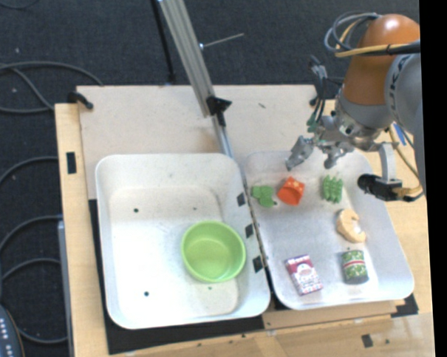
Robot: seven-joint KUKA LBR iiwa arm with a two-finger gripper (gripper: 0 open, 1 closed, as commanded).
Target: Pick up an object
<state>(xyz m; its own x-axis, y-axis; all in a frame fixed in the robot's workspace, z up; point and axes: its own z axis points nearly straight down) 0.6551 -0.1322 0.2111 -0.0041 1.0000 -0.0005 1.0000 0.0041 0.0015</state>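
My gripper (315, 157) hangs over the back of the right bin (389, 237), its two grey fingers (298, 154) spread apart with nothing between them. Just below it lie an orange block (291, 192), a small green piece (264, 197) to its left and a ridged green piece (331, 188) to its right. Further forward in the same bin are a tan curved object (350, 225), a green can (354, 266) and a red and white packet (304, 274).
A green bowl (213, 251) sits in the left bin (129, 215). A slanted metal pole (192, 57) rises behind the bins. The arm with its orange band (377, 56) comes in from the upper right. Cables lie on the dark floor at left.
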